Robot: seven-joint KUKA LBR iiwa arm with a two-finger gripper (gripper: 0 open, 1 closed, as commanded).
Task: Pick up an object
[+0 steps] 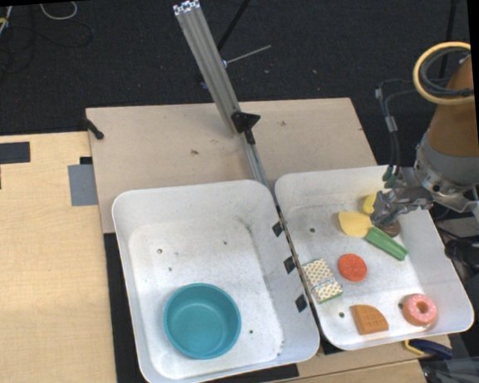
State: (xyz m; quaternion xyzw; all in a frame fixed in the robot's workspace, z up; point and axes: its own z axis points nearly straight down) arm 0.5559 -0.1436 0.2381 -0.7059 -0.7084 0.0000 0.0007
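My gripper [383,214] hangs low over the right bin [323,189] near its right side, just beside a yellow piece [353,222] and the upper end of a green stick [386,244]. Its fingertips sit close to those pieces, and nothing is visibly held. Below lie a red round piece [352,267], a patterned block [321,280], an orange wedge [369,319] and a pink donut [418,309]. A small yellow bit [368,204] shows just left of the gripper.
The left bin [142,216] holds a teal bowl [201,319] at its front. A metal rail [212,64] slants from the back down to the bins' shared wall. The grey arm with its orange band [454,122] enters from the right.
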